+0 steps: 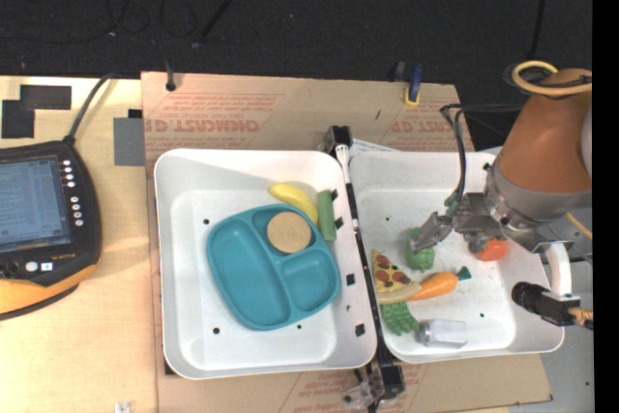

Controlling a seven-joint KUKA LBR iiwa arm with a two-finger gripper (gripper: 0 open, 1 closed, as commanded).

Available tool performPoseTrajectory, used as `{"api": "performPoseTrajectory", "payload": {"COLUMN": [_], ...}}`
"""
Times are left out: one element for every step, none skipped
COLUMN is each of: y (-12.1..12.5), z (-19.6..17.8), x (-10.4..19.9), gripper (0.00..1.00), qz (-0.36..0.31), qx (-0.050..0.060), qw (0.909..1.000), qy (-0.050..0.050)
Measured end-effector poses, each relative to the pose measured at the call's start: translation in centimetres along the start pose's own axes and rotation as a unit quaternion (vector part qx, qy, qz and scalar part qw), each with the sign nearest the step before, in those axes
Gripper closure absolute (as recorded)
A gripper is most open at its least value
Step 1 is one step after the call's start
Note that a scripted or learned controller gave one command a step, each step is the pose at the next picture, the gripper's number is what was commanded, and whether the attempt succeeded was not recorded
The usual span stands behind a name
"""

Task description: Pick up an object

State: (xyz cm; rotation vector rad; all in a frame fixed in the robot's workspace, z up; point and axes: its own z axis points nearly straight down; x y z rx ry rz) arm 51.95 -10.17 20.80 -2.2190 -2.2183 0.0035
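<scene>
In the right bin (484, 171), my gripper (427, 234) hangs low at the end of the grey arm with its orange band (542, 145). It is just above a small green toy (420, 257) and close to touching it. A red tomato-like piece (491, 250) lies right of the gripper, partly under the wrist. In front of these lie an orange carrot (437, 284), a pizza slice (391, 273) and a clear grey bottle (442, 334).
The left bin (184, 208) holds a teal divided plate (261, 290) with a round tan disc (289, 232) on it. A banana (294, 197) and a green stick (327, 216) lie at its far right. A tablet (39, 208) sits left of the bins.
</scene>
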Motion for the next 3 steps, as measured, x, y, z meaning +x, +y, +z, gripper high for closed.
{"api": "performPoseTrajectory", "payload": {"y": [2.3, 2.3, 5.7], "z": [12.6, 11.0, 1.5], "x": [-2.7, -2.8, 3.8], "gripper": [0.0, 1.0, 1.0], "qz": [0.001, 0.003, -0.004], "qx": [-0.001, -0.001, -0.006], "qw": [1.0, 1.0, 1.0], "qy": [-0.001, 0.0, 0.0]}}
